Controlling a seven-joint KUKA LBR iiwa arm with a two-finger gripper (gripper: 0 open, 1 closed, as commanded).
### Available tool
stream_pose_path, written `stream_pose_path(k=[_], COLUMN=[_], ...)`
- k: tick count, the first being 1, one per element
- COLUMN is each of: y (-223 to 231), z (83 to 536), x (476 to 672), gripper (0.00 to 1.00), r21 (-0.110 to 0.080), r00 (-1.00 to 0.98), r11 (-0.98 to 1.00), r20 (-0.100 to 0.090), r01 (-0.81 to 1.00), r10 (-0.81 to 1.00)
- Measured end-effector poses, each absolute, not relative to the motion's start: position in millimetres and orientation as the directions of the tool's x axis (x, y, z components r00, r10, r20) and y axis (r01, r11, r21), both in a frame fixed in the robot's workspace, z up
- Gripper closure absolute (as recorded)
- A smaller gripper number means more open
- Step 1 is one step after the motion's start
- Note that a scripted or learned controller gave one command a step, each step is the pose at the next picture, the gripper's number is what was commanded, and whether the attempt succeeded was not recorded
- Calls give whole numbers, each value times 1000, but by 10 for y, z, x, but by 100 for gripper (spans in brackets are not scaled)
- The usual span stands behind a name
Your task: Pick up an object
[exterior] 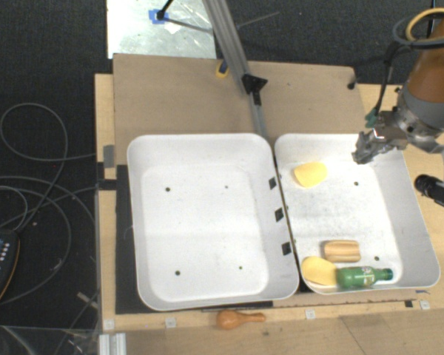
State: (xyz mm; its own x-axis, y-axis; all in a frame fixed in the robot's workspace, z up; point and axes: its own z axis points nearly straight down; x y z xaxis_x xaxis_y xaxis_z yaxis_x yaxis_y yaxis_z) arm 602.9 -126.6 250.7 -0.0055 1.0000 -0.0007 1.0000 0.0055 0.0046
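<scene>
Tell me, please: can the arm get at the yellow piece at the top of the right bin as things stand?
Probably yes. The tool hangs over the right bin beside the yellow piece, which lies alone with bare floor around it.

A single fixed camera looks down from above at a slant, far enough back to take in the whole worktop [170, 95], both white bins [200, 150] and dark floor [44, 50] to the left and behind. The arm [433, 80] enters from the right edge of the view.
</scene>
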Motion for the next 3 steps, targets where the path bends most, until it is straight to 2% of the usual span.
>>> stream_pose_path(k=[1, 2, 3], y=[-800, -422, 88], z=[2484, 2479, 2406], x=[5925, 5726, 5403], gripper=[100, 100, 100], r21=[0, -1, -2], r00=[-10, -9, -10], r11=[10, 9, 10], r20=[2, 2, 3], r01=[1000, 1000, 1000], r10=[1000, 1000, 1000])
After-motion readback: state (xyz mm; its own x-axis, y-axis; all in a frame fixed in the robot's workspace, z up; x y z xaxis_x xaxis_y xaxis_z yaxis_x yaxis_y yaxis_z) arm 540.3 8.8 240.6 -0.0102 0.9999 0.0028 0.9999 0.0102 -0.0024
